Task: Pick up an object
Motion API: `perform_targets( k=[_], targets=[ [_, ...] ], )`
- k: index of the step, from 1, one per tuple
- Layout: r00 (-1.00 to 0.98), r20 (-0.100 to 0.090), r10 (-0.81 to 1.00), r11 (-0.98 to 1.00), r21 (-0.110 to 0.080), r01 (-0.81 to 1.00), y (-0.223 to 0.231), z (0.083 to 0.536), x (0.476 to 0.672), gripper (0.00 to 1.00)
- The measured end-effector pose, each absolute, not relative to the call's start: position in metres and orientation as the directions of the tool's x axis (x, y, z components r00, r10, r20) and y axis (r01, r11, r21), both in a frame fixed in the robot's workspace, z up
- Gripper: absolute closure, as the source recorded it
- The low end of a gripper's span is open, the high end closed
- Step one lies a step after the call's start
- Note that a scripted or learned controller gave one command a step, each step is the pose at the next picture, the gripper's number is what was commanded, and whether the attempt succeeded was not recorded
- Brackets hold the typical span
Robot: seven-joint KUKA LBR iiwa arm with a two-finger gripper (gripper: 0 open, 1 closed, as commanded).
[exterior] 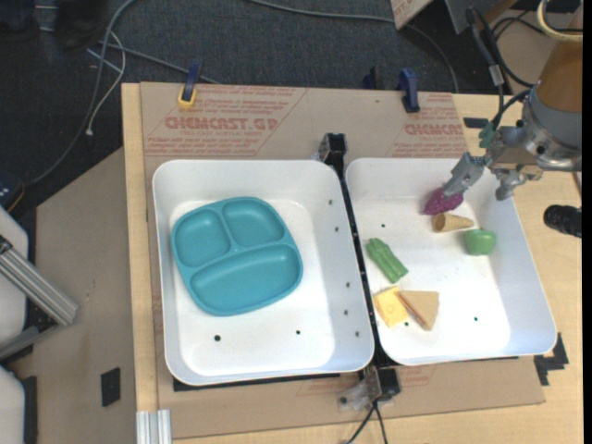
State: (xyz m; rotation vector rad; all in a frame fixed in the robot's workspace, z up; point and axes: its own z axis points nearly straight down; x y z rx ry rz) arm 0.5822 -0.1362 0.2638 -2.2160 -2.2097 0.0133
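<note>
on the table (139, 276), two shallow white bins side by side, smooth and glossy, with rounded corners. in the left bin (176, 340), a teal plate (238, 253), matte plastic, split into three hollows. in the right bin (518, 331), toward its far side, a purple toy (440, 200), soft-looking and lumpy, long axis slanting from near-left up to far-right. claw (479, 176) low over the far right of that bin, its grey left finger (462, 172) touching the purple toy's upper end; open or closed cannot be told from here. just near the toy, a tan cone (453, 221) lying on its side, tip to the left. right of the cone, a round green fruit (479, 240). toward the bin's left, a green pod (387, 259), long axis running far-left to near-right. nearer, a yellow block (390, 307) touching a brown wedge (422, 307).
</note>
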Motion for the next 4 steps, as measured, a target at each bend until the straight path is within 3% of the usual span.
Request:
perform_targets(
  k=[1,4],
  targets=[
    [0.000,0.000,1.000,0.000,-0.001,1.000,-0.136,0.272,0.584,0.00],
    [0.001,0.002,1.000,-0.001,-0.002,1.000,-0.150,0.128,0.579,0.00]
  ],
)
